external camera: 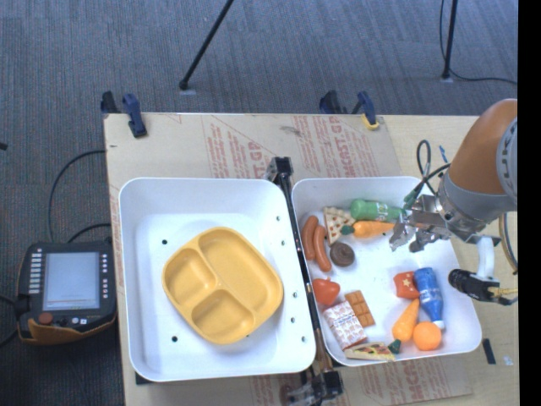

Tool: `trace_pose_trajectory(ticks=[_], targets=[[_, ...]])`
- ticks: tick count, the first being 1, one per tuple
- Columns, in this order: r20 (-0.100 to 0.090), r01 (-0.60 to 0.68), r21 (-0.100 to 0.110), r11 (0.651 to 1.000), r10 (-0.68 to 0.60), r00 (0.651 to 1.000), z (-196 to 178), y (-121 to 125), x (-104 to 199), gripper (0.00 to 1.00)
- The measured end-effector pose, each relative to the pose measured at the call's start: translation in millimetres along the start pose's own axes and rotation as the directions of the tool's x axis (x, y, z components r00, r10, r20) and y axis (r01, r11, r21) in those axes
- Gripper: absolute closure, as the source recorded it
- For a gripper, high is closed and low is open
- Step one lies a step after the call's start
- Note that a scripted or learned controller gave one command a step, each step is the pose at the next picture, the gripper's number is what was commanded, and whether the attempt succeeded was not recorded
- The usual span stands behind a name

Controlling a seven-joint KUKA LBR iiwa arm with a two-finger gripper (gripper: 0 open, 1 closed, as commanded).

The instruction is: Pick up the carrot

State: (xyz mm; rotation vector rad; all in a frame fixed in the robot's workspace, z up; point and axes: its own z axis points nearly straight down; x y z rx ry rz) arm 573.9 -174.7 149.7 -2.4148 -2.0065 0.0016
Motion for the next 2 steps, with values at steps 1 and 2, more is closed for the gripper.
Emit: trace_pose_trajectory(ticks=[1, 2], targets=[[0.0, 0.001, 0.0, 1.0, -0.001, 1.0, 0, 0, 0, 0.0], [0.001, -0.064, -0.009, 0.998, 0.064, 0.998, 58, 63, 29, 0.0]])
